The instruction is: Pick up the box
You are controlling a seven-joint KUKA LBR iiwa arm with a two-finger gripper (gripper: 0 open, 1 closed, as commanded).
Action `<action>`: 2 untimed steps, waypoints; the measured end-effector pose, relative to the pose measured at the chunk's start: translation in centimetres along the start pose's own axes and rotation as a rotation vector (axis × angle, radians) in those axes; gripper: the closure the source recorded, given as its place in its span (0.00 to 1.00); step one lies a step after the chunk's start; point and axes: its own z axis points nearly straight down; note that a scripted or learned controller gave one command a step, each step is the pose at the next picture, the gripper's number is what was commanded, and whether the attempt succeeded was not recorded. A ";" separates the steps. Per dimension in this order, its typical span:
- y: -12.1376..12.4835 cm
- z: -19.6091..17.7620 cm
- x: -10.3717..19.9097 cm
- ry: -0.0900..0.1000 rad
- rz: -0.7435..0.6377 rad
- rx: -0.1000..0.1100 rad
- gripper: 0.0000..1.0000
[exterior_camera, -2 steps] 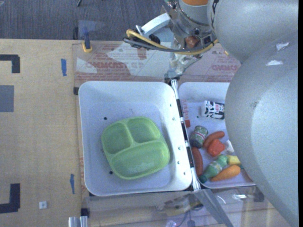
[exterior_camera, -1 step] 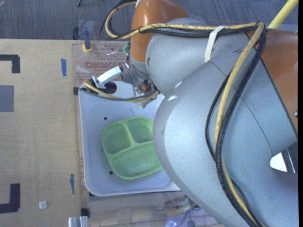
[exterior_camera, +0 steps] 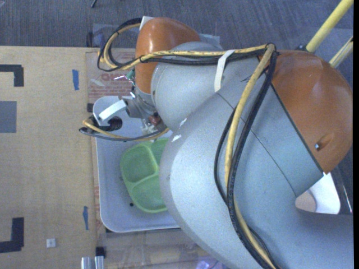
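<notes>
**Camera view: arm looms over the bin, green box beneath it**

Closest to the lens, the grey arm (exterior_camera: 252, 167) takes up the right and middle of the frame. An orange cap (exterior_camera: 314, 111) sits on its big joint, and a yellow cable and a black cable (exterior_camera: 238, 128) run along its side. Farther out, the arm narrows to a second orange band (exterior_camera: 162, 41) above the wrist, with looped cables (exterior_camera: 115, 43) beside it.

Below that band, the gripper (exterior_camera: 137, 115) hangs over the upper end of the white bin (exterior_camera: 109, 200). It is largely masked by the wrist and by a white tag (exterior_camera: 109, 111), so I cannot tell whether it is spread, closed or clamped on anything.

Down in the bin lies the box (exterior_camera: 140, 175), a pale green container with two compartments. It rests on the bin floor in the middle of the visible part, its right side hidden under the arm. It lies just below the gripper in the frame, and whether the two touch cannot be made out.

Left of the bin stretches a brown bench top (exterior_camera: 45, 161) with blue tape marks (exterior_camera: 75, 80) and black corner marks (exterior_camera: 17, 74). Beyond, along the top of the frame, is dark grey floor (exterior_camera: 235, 4), and a yellow rod (exterior_camera: 331, 18) slants across the upper right corner.
</notes>
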 end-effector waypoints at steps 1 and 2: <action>-0.3 -13.4 -0.5 0.004 0.047 -0.002 1.00; -0.3 -24.2 -0.1 0.000 -0.198 -0.002 1.00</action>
